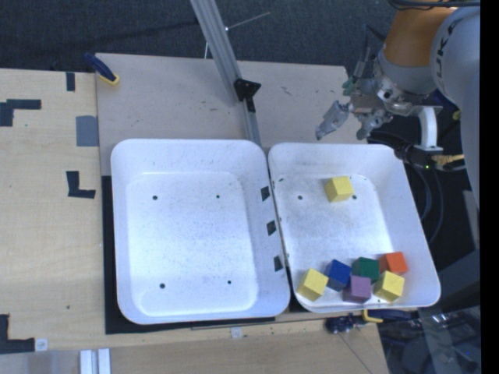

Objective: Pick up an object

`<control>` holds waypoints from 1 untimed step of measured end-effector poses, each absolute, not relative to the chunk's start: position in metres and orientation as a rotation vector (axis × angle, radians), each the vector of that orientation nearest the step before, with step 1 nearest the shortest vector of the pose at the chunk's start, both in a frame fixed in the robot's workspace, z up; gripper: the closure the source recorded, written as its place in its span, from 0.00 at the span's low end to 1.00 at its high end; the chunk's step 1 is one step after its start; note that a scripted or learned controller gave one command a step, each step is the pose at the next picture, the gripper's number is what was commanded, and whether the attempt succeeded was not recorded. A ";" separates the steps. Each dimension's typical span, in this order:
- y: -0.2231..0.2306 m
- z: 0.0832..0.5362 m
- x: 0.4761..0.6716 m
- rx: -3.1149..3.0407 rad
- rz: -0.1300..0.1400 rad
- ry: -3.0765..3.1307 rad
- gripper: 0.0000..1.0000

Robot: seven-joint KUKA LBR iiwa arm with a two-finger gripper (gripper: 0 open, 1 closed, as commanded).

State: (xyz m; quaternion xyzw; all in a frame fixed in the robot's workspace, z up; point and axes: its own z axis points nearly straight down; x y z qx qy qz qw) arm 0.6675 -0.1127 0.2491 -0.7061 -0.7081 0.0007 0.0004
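Observation:
My gripper (347,128) hangs above the far edge of the right bin (405,185), open, with nothing between its fingers. A yellow cube (338,188) lies alone in the far part of that bin, below and slightly left of the gripper. Along the near wall sits a cluster of cubes: yellow (313,284), blue (338,273), purple (359,287), green (365,268), orange (394,262) and another yellow (390,286).
The left bin (125,209) stands beside the right one. A slanted metal pole (222,49) with a black clamp rises behind the bins. The grey arm with its orange band (425,22) and cables occupies the upper right.

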 end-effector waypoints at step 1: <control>-0.113 0.249 0.667 -2.219 0.003 -2.224 0.00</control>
